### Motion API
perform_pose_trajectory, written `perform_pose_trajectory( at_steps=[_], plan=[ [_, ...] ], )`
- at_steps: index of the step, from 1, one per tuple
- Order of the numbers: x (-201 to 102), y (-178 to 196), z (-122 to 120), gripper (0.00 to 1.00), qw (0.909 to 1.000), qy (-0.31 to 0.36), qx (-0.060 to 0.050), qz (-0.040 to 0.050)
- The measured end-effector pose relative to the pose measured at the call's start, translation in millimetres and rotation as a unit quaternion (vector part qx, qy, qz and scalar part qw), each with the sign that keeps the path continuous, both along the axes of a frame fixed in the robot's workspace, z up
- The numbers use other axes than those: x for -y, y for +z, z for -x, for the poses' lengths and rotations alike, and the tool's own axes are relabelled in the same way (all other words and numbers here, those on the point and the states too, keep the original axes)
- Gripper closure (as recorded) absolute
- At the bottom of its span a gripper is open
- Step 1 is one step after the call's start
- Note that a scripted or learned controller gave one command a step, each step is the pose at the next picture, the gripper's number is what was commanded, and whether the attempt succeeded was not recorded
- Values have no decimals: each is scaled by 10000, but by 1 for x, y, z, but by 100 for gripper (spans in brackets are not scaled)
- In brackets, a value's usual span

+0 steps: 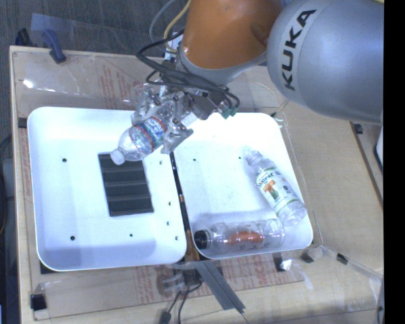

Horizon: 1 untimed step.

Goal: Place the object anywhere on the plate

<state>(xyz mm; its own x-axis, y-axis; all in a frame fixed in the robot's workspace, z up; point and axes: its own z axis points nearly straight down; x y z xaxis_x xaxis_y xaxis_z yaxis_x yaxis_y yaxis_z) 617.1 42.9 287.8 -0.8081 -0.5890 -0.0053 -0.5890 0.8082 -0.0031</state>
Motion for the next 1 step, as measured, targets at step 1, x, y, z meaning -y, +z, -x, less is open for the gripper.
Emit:
perform_pose_trajectory(
  at_steps=[1],
  plan=[
    [0,0,0,0,10000,-4,-2,1]
  ],
)
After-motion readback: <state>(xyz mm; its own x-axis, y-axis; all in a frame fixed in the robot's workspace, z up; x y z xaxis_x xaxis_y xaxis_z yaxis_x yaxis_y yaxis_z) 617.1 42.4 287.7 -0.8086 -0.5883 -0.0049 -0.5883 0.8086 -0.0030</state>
